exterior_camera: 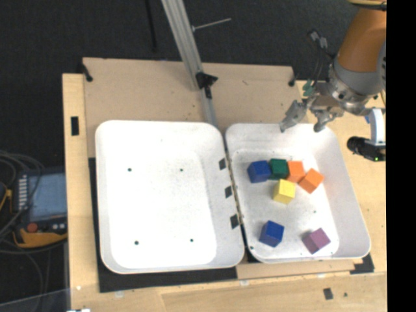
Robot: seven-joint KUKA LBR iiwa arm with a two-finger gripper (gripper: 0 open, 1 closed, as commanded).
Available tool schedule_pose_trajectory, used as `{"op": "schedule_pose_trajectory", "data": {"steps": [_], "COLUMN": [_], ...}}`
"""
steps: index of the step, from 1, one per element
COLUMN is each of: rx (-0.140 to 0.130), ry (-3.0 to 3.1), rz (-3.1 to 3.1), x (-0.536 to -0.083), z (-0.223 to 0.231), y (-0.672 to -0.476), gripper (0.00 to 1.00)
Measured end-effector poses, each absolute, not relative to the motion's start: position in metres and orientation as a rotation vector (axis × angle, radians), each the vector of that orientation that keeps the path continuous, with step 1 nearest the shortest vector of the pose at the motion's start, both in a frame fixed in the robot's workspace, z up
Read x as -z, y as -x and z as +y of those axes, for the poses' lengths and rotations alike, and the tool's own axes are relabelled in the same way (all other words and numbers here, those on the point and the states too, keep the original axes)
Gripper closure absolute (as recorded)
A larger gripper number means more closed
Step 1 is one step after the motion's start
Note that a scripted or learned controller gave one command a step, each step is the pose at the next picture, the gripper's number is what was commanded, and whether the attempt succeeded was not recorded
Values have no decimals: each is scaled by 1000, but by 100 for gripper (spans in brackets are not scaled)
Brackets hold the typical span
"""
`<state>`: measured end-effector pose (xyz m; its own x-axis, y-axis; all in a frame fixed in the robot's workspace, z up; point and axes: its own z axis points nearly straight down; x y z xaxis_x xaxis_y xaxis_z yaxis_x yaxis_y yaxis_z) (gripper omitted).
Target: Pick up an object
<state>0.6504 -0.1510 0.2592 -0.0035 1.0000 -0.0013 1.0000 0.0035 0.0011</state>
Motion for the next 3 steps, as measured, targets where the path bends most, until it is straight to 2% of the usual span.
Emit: {"op": "schedule_pose_trajectory", "data": {"steps": [1,2,3], "rx": [3,6,7], "ry": [-2215,-2221,-2223], "rz": [2224,2225,2223], "x": [-259,-204,-142], "z": [-152,-145,-147], "y": [-650,-644,-646], "gripper": [0,0,0]}}
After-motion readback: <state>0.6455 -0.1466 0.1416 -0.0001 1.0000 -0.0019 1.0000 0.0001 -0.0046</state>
